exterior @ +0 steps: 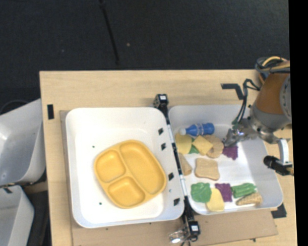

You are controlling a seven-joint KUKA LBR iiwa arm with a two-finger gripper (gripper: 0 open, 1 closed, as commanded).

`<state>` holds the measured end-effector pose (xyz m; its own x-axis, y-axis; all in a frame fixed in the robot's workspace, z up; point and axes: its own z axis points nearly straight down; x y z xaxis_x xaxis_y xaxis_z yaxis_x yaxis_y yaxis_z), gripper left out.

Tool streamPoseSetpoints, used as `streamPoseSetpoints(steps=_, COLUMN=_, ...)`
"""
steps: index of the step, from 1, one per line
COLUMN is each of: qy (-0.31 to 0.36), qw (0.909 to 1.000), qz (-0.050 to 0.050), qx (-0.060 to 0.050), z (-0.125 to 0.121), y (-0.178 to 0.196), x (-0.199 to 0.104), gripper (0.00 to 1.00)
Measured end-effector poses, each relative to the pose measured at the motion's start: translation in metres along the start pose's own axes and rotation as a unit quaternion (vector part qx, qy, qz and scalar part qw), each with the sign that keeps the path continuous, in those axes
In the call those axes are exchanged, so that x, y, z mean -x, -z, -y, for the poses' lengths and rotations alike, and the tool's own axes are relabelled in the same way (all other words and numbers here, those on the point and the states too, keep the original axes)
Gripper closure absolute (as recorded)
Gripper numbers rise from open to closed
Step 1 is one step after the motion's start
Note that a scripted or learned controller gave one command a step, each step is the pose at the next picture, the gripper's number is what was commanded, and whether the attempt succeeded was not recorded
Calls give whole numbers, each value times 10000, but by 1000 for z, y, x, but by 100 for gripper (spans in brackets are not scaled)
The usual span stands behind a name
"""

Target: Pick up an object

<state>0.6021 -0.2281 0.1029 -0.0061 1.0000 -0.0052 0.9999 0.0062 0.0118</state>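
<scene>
The right white bin (264, 164) holds several toy foods. Among them are a blue bottle (200, 129), a yellow wedge (184, 143), a tan cookie (215, 151), a bread slice (207, 168) and a small purple piece (230, 152). Along the front lie a green piece (201, 192), a purple bunch (224, 191) and a green pickle (243, 189). My gripper (232, 138) reaches in from the right, low over the bin. It hangs just above the small purple piece and beside the cookie. Nothing is visibly held.
The left white bin (83, 132) holds a yellow divided plate (129, 172). A black clip (161, 100) sits where the bins meet at the back. The grey and orange arm (272, 100) stands over the right bin's far right corner. The wooden bench (107, 86) surrounds both bins.
</scene>
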Motion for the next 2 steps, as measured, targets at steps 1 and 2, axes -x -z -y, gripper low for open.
streamPoseSetpoints(steps=1, qy=-41, qw=10000, qz=-21, qx=-67, z=68, y=-1, x=1, gripper=100)
streamPoseSetpoints(steps=2, qy=-45, qw=10000, qz=-24, qx=-74, z=115, y=-1, x=1, gripper=100)
